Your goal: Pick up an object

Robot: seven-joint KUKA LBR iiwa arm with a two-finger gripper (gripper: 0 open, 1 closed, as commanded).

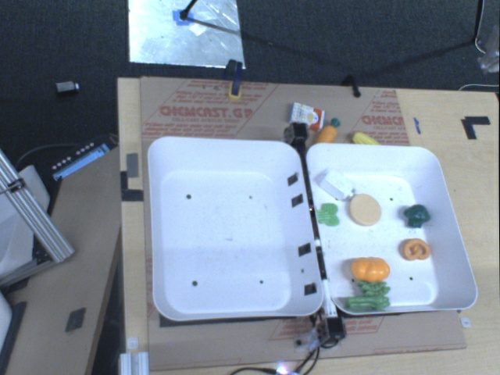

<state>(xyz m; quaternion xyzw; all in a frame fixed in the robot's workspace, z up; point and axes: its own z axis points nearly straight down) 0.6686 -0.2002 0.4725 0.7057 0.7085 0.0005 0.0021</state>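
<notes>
Right bin (449,233) — disc (365,209) centre, broccoli (416,215) right of it, pumpkin (369,269) nearer the front edge.

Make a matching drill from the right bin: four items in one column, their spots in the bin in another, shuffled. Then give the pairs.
Items:
1. tan round disc
2. dark green piece
3. orange pumpkin-like toy
4. white flat piece

Spots:
A. near the bin's front edge, just behind a green bumpy piece
B. near the far left corner
C. middle of the bin
D. by the right wall

Pairs: 1-C, 2-D, 3-A, 4-B
</notes>
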